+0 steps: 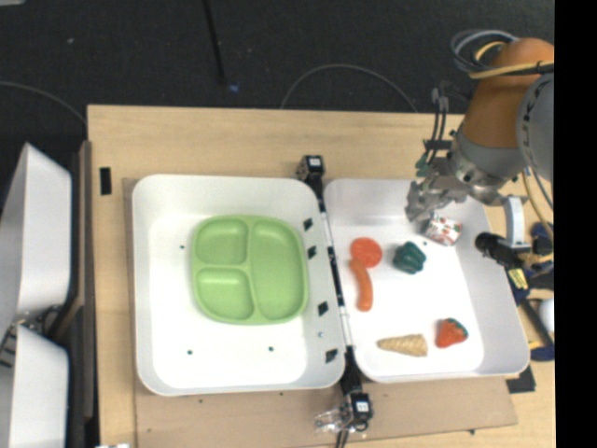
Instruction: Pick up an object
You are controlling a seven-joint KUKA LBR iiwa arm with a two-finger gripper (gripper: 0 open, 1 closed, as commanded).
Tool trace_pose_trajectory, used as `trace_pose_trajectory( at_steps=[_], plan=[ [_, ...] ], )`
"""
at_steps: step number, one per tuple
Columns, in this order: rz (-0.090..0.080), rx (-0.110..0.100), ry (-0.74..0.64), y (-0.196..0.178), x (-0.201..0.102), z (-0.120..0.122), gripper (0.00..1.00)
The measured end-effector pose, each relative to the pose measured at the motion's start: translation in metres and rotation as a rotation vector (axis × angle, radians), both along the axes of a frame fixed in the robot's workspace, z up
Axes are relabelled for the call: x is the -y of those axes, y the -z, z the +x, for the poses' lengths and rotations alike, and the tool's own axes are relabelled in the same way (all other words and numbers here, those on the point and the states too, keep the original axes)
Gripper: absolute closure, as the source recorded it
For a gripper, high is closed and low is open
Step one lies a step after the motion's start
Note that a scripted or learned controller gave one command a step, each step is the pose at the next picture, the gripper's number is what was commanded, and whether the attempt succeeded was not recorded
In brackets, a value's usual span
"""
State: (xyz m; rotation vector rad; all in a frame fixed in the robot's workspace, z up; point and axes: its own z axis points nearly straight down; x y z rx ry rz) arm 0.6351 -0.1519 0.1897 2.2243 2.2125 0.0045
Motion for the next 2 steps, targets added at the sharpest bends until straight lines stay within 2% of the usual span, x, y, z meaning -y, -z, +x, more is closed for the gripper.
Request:
trace_pose_trajectory(
  at_steps=[1,2],
  plan=[
    [-0.001,0.002,-0.006,-0.047,0.001,0.001,1.0],
    [0.002,-0.003,-0.011,-0.056,-0.048,-0.007,1.0]
  ],
)
